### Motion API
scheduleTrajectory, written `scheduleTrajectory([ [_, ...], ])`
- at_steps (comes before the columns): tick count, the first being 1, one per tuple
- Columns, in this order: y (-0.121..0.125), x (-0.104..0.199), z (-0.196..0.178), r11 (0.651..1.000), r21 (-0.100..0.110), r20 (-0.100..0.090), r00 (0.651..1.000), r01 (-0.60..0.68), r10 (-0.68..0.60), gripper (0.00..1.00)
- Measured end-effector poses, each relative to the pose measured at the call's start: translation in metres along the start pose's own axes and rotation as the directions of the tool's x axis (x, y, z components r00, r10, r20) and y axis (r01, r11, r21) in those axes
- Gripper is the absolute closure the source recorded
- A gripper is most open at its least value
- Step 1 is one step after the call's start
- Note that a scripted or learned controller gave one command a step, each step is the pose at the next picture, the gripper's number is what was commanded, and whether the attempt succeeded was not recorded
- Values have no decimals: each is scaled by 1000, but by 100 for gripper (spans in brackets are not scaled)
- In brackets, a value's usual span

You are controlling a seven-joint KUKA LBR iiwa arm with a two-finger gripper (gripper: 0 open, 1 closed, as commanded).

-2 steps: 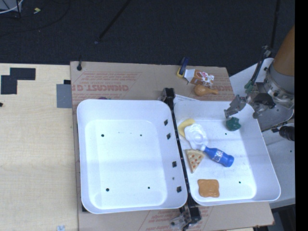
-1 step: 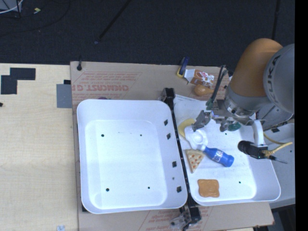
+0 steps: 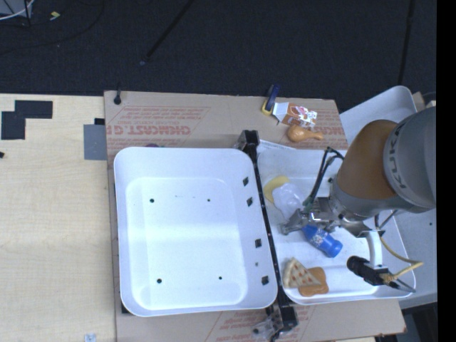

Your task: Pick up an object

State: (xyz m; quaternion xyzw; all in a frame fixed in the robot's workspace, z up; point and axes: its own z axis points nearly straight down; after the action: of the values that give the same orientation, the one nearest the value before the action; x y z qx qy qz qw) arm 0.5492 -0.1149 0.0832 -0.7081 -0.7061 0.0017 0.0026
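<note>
Plainly, the grey arm [image 3: 385, 166] takes up most of the right side, reaching down over the right bin [image 3: 342, 273], while the left bin [image 3: 185, 234] lies beside it with nothing for the gripper to take. The gripper [image 3: 308, 223] hangs low in the middle of the right bin; whether it is spread or closed cannot be told from this slant, and nothing can be seen held in it.

Of the loose things, a tan wedge like a toy pizza slice [image 3: 306, 278] lies near the bin's front rim. The blue cylinder [image 3: 325, 242] lies on its side just beside the gripper, between it and the wedge, and is the likeliest target. A clear crumpled film [image 3: 288, 202] and a yellow piece [image 3: 276, 186] lie near the wall shared with the left bin.

The cylinder looks like a small hard plastic toy: probably light and stiff, not fragile, but smooth and round, so it may roll or squirt out of a skewed pinch. The best hold would be across its barrel at mid-length, squarely from above, with the ends left free.
</note>
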Motion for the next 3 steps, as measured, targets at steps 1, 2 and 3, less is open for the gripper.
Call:
scheduleTrajectory([
  [1, 52, 31, -5, 1000, -7, 0, 1000, 6, -6, 0],
  [2, -30, 9, -3, 1000, 4, -1, 1000, -1, 1, 0],
  [3, -26, 8, -14, 1000, -2, 0, 1000, -4, 4, 100],
])
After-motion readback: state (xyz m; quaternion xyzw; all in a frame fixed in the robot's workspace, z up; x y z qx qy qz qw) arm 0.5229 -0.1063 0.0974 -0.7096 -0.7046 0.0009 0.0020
